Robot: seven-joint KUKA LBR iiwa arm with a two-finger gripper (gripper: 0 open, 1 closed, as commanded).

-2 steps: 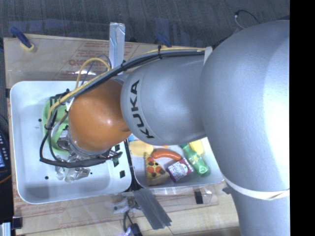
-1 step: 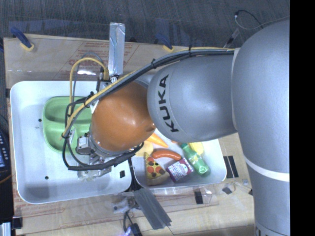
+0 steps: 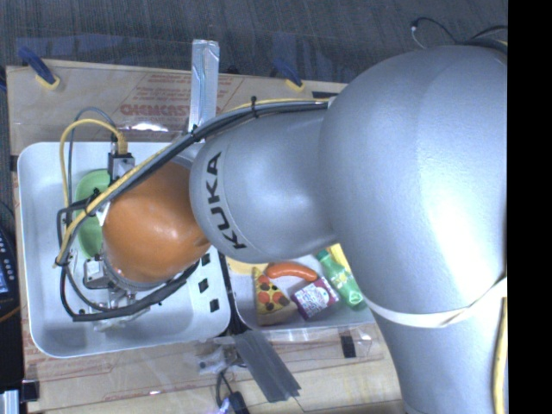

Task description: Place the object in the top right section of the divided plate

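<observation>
floor (image 3: 259, 7): dark grey carpet | bench (image 3: 155, 93): light wood | light: even

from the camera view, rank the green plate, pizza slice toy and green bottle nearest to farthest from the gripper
Measured from the gripper, low in the left bin:
1. green plate, just above it, same bin
2. pizza slice toy, right bin, near the divider
3. green bottle, right bin, farther right

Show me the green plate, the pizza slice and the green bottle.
green plate (image 3: 93, 188): camera view, on its visible rim beside the arm's orange band.
pizza slice (image 3: 272, 300): camera view, on its topped middle.
green bottle (image 3: 341, 279): camera view, on its body.
</observation>
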